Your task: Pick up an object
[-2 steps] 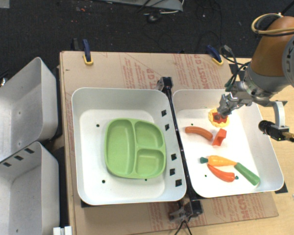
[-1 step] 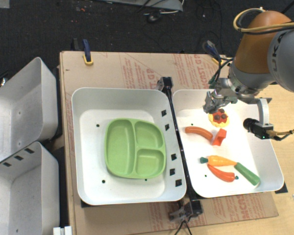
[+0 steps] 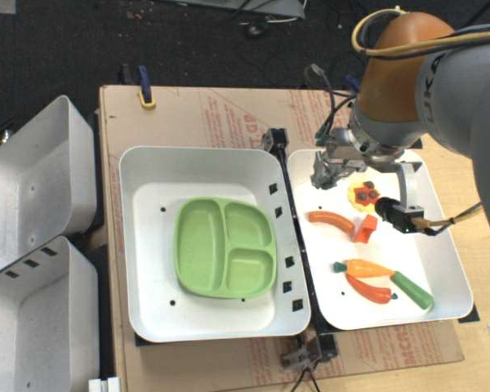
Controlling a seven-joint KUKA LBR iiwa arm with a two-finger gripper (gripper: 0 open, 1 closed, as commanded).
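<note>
Brown bench board (image 3: 196, 109) is carrying two shallow white bins side by side, dark speckled floor lying behind it. Right bin (image 3: 449, 288) is holding the toy food: a yellow piece with red spots (image 3: 361, 194) near the far end, an orange-red sausage (image 3: 331, 220) lying just below it, a small red block (image 3: 364, 229) touching the sausage's right end, and nearer the front a carrot (image 3: 366, 269), a red-orange pepper (image 3: 369, 289) just beneath it, and a green cucumber-like piece (image 3: 412, 290) angling toward the bin's front corner. Gripper (image 3: 330, 175) is hanging over the far left part of this bin, just left of the yellow piece; nothing is showing between its fingers, and whether they are spread or pressed together cannot be told from this angle. Grey arm with its orange band (image 3: 400, 60) is reaching in from the right, cables trailing, a black fitting (image 3: 394, 213) sitting beside the red block. Left bin (image 3: 139, 219) is holding a green divided plate (image 3: 226, 247) lying flat near its middle. Two more white bins (image 3: 33, 178) are standing off the bench at far left.
</note>
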